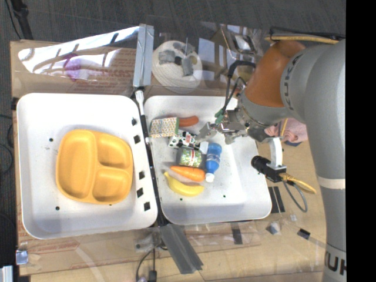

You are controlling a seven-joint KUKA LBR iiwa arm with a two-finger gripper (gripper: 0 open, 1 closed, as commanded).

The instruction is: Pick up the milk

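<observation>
gripper [218, 129] low over right bin [247, 192], upper middle, just right of the item pile. finger state: cannot tell, too cluttered. milk [211, 157], probably the white bottle with blue cap, lies tilted beside carrot [189, 173] and banana [183, 186]. yellow tray [94, 165] in left bin [35, 216].

Bulky grey arm [320, 98]; orange band [271, 75] above wrist; dark cable [235, 75] looping beside it.

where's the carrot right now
In the camera view the carrot lies in the right bin, just above the banana and left of the blue bottle.
</observation>
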